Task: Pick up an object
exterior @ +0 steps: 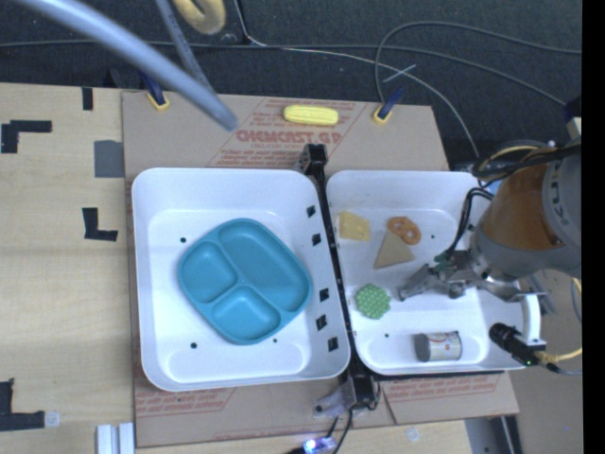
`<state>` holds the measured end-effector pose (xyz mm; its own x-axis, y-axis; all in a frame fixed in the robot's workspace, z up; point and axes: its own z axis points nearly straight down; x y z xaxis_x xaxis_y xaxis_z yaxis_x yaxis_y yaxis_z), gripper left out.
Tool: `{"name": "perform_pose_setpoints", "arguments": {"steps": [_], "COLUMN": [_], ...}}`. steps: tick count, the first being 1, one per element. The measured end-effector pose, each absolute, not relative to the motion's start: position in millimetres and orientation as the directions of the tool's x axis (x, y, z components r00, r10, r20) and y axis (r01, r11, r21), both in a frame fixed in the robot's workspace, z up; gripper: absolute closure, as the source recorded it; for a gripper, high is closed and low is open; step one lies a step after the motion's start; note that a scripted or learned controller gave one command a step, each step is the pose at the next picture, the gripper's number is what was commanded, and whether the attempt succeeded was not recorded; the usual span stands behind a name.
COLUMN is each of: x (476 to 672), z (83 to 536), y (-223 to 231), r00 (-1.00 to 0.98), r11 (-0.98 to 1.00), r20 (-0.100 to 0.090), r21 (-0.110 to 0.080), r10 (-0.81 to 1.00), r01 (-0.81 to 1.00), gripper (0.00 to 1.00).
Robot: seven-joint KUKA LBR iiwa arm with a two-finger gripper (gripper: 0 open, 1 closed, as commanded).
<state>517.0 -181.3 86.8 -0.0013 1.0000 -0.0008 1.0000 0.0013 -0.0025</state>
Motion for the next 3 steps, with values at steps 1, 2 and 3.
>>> {"name": "perform_pose_setpoints", "arguments": {"steps": [1,2,3], "x": [517.5,517.2,520.2], "z": [99.9,163.0,226.0], "y": [-181.4,-182.5,-185.9], "r00": [-0.001,-0.001,-0.002], "r11": [0.001,0.001,0.002], "r20": [-0.001,-0.001,-0.002], "r21": [-0.001,0.004,0.006], "r10": [1.0,1.0,1.0], "r01": [1.0,1.0,1.0], "gripper": [1.0,1.0,1.0]}}
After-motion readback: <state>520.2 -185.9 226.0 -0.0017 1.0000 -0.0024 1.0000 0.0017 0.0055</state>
